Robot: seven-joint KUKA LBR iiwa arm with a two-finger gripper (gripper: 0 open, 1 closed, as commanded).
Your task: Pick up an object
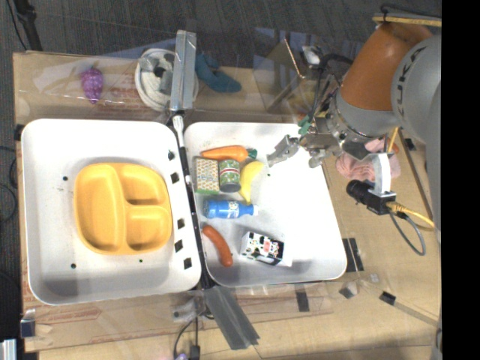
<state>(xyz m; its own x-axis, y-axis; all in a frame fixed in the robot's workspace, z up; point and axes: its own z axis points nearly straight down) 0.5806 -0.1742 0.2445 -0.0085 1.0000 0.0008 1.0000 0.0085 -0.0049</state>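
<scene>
Bench (67, 96) of pale wood carries two shallow white bins side by side. The grey arm (397, 73) with its orange band reaches in from the right. The left bin (45, 276) holds a yellow divided tray (124, 205). The right bin (315, 231) holds a cluster along its left side: a carrot (223, 154) at the top, a green patterned box (208, 175) and a yellow banana (251, 178) beneath it, then a blue bottle (229, 210), a red sausage (217, 244) and a black-and-white card box (262, 247). The gripper (283, 150) hovers over the right bin's upper edge, just right of the carrot; whether it is open or closed cannot be told, and nothing is visibly held.
</scene>
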